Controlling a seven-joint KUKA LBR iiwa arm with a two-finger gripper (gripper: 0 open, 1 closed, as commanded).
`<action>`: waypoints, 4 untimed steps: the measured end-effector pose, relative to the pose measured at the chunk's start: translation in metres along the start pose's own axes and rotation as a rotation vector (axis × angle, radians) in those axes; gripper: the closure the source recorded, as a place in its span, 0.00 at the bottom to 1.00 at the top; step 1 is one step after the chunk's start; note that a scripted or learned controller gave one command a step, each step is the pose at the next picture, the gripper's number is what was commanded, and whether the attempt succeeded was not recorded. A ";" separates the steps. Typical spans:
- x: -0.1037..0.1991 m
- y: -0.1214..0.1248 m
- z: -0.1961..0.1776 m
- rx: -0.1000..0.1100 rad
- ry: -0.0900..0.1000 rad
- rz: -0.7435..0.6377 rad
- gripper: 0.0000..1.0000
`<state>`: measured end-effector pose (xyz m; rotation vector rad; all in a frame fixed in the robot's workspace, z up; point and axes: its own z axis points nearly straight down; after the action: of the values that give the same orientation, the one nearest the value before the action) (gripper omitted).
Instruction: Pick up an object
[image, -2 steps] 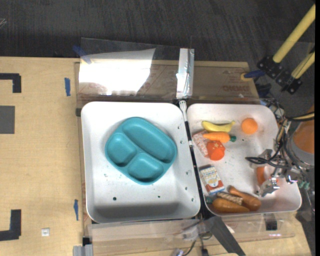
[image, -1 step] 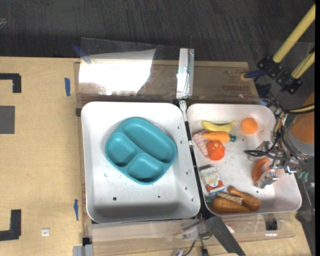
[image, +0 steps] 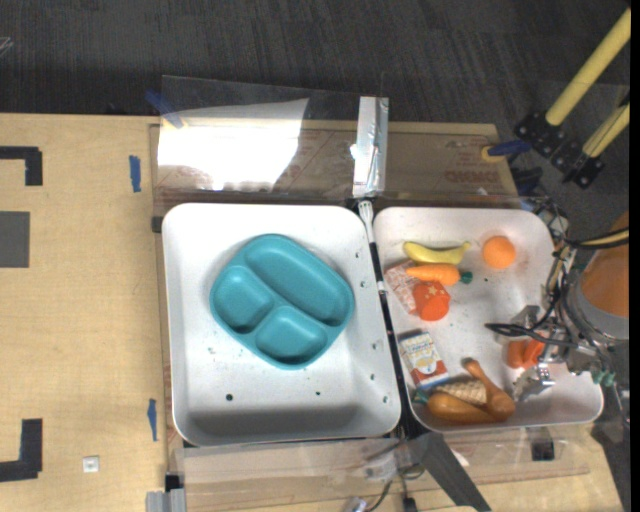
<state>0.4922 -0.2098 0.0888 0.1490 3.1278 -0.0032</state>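
Two white bins (image: 190, 330), one teal plate (image: 283, 298)

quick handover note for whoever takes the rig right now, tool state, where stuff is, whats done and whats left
Tool: low at the right bin's right side, near a small orange-red item; grip state unclear.
Right bin: banana, carrot, orange, tomato, small carton, bread-like pieces.
Left bin: teal divided plate.
Done: no pick visible.
Left: grasp and lift one object.
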 end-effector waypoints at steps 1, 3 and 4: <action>0.007 -0.005 0.000 0.001 -0.004 -0.092 0.00; 0.003 -0.014 0.000 0.002 -0.007 -0.477 0.00; -0.113 0.000 0.002 -0.003 -0.001 -0.371 0.00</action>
<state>0.6049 -0.2205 0.0877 -0.4306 3.1013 -0.0019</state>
